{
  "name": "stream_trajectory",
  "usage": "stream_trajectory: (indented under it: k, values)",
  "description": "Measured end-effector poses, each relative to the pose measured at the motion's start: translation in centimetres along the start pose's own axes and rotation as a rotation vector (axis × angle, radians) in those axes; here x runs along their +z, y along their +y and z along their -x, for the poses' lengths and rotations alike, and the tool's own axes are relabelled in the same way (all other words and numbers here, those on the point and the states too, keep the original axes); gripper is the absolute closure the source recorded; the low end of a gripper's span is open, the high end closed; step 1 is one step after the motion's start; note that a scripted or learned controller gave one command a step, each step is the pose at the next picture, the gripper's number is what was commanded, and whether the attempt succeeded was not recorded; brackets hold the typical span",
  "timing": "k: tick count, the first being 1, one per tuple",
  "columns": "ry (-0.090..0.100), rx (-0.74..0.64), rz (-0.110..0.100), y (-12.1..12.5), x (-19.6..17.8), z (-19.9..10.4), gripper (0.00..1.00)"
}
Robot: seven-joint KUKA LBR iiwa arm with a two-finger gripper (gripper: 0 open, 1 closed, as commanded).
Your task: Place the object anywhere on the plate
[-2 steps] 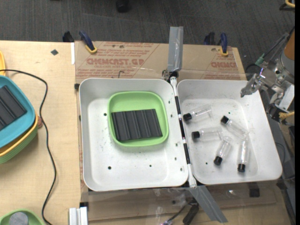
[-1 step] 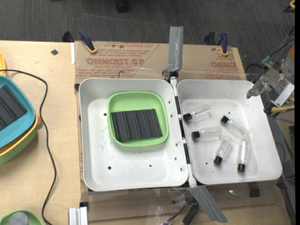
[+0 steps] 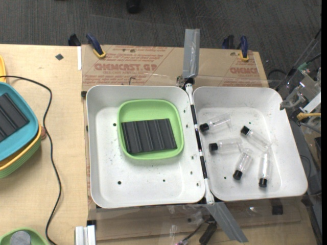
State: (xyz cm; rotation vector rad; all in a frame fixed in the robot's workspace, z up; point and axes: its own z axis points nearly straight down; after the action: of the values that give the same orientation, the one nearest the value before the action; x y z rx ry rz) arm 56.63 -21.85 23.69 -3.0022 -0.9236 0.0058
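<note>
A green square plate (image 3: 151,112) sits in the left white bin (image 3: 102,137), toward its back. A dark ribbed rectangular pad (image 3: 150,136) lies flat inside the plate. Several clear plastic vials with black caps lie scattered in the right white bin (image 3: 286,152). One vial (image 3: 215,123) lies near the divider at the back, another (image 3: 254,138) sits mid-bin, and a third (image 3: 263,170) lies near the front right. All the vials rest on the bin floor, apart from one another.
A cardboard sheet (image 3: 153,63) with clamps lies behind the bins. Teal and green dishes (image 3: 18,131) and a black cable (image 3: 51,152) occupy the wooden bench on the left. Cables and hardware (image 3: 306,98) crowd the right bin's far right corner.
</note>
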Motion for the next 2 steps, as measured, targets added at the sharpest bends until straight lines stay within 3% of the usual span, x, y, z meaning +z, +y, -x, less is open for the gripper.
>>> stream_trajectory:
  k: [1,2]
  values:
    - [-0.001,0.331,-0.001,0.05,-2.11,0.56,0.0]
    - [-0.002,0.392,-0.002,-0.35,-2.65,1.16,0.0]
